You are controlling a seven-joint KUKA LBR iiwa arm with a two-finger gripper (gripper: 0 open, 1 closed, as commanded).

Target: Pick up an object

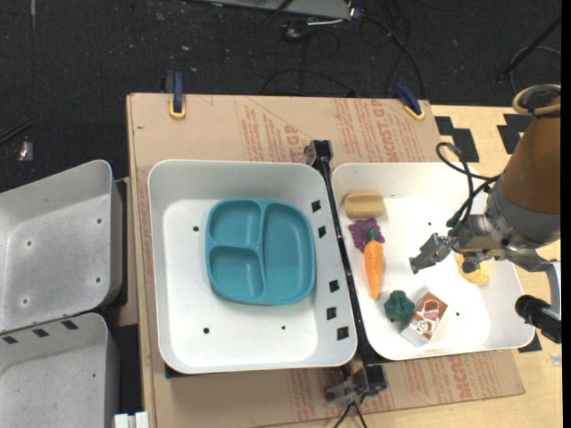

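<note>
The right bin (500, 333) holds several small items. A tan bread roll (364, 205) lies at the far left of it, with purple grapes (364, 234) and an orange carrot (374, 267) just in front. A green broccoli piece (400, 306) and a small red-and-white carton (426, 317) sit near the front edge. A yellow item (475, 272) is partly hidden under the arm. My gripper (429, 252) hangs over the bin's middle, between the carrot and the yellow item, above the carton. Nothing shows in its grasp.
The left bin (178, 328) carries a teal divided plate (261, 251). A black divider strip (339, 266) runs between the bins. The arm's grey and orange body (533, 185) covers the right bin's far right side. White trays (53, 239) lie off the bench to the left.
</note>
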